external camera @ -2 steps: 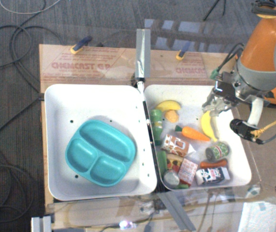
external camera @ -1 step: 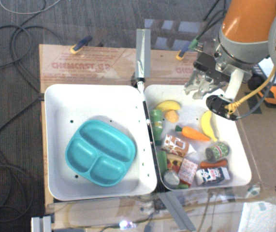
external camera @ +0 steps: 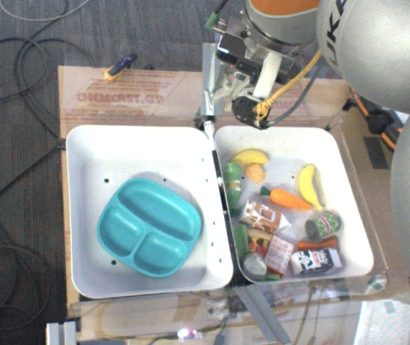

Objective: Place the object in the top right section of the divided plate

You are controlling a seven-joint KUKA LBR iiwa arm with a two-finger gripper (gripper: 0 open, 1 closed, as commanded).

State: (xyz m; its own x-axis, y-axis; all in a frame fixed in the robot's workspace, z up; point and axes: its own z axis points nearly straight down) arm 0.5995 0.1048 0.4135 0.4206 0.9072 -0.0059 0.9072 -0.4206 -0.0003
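Note:
The teal divided plate lies in the left white bin, with one long section along its upper right and two smaller ones nearer the camera. My gripper hangs over the far end of the wall between the two bins, above and right of the plate. I see nothing hanging beneath it. The right bin holds the loose objects: a yellow banana, an orange carrot, a yellow fruit and a small orange ball.
Also in the right bin are a green bottle, a small carton, a green can and a black-and-white carton. The arm's grey body looms over the top right. Cables trail on the floor at the left.

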